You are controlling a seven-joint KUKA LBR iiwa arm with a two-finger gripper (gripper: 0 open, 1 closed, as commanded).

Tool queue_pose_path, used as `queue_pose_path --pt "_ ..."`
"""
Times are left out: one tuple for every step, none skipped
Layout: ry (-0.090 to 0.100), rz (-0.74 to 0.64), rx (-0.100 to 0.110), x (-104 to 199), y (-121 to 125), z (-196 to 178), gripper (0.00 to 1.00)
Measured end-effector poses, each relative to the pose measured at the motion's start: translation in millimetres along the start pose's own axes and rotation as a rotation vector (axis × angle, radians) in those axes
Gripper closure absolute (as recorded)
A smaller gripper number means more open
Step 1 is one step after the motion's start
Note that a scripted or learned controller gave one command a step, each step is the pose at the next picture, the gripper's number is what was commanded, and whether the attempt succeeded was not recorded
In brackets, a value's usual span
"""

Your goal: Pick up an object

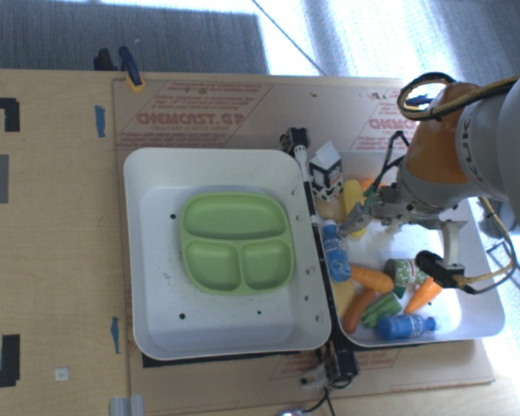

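Camera view: looks down at a slant on the whole setup.
Bench [52, 258]: pale wood, with a brown cardboard sheet [243, 111] printed in red under the two bins.
Arm [468, 146]: grey with an orange band, reaching in from the right and hanging over the upper part of the right bin.
Left bin [147, 258]: shallow and white, with a green divided plate [237, 241] lying near its middle; the plate has one long compartment at the top and two smaller ones below.
Right bin [481, 315]: shallow and white, touching the left bin along its inner wall, and crowded with small toys.
Hand [364, 217]: low over the upper left part of the right bin, close to the yellow toy [354, 194]; whether its fingers are spread or closed cannot be told, and nothing can be seen between them.
White carton [326, 170]: small box with black marks, standing at the top left corner of the right bin.
Blue bottles: one [334, 251] lies along the inner wall, another [405, 326] lies near the bottom edge.
Orange carrots: one [372, 277] just right of the upper bottle, one [355, 308] below it, one [423, 295] further right.
Green can [406, 272]: between the carrots.
Green piece [380, 307]: just above the lower blue bottle.
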State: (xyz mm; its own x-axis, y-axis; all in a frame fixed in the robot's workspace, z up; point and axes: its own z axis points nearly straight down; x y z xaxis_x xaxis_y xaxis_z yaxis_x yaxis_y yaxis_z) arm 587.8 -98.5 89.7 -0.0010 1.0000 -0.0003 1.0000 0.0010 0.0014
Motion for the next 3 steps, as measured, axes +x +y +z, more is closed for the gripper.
queue_pose_path --pt "0.004 0.008 0.046 2 35 6 0.00" --pt "0.001 0.006 0.044 2 36 -5 1.00" --pt "-0.001 -0.001 -0.002 7 27 -111 1.00"
